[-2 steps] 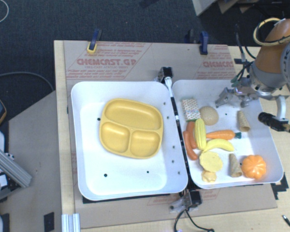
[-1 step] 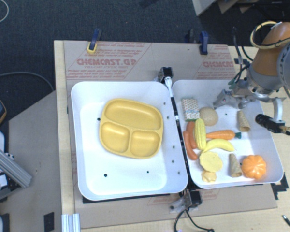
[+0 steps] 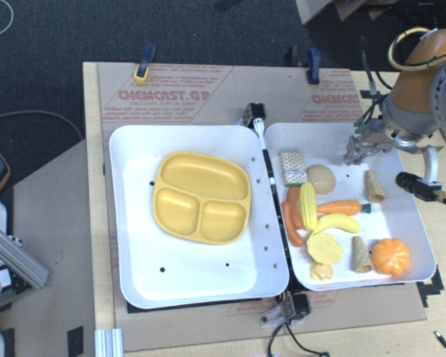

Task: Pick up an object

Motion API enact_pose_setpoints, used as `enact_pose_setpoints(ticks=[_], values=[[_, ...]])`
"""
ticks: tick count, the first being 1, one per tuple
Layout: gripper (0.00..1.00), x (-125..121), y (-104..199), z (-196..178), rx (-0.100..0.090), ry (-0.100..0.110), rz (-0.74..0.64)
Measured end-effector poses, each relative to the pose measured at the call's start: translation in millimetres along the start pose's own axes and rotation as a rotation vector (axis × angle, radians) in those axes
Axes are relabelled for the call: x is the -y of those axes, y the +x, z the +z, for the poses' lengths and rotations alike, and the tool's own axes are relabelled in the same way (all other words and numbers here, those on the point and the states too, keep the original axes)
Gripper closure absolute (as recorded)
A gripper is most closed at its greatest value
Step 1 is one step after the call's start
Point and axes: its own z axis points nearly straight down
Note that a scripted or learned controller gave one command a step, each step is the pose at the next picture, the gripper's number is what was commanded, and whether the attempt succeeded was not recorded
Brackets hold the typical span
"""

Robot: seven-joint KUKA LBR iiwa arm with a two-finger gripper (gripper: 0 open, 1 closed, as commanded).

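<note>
With the gripper point(image 3: 359, 149) over the right bin's point(image 3: 424, 229) back edge, jaw state indiscernible, nearest obj. is the ice-cream cone point(image 3: 373, 187), lying just below-right, long axis front-to-back.

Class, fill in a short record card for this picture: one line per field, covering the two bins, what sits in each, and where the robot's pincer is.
left bin: holds a yellow divided plate
right bin: holds toy food
toy food seen: corn cob, carrot, banana, small pumpkin
pincer: over the far part of the right bin
pincer holding: nothing seen between its fingers
</note>
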Motion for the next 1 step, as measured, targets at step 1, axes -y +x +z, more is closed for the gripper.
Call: enact_pose_setpoints(ticks=[1], values=[[1.00,0.9,-9.7,-55.2,0.001,-0.004,0.002]])
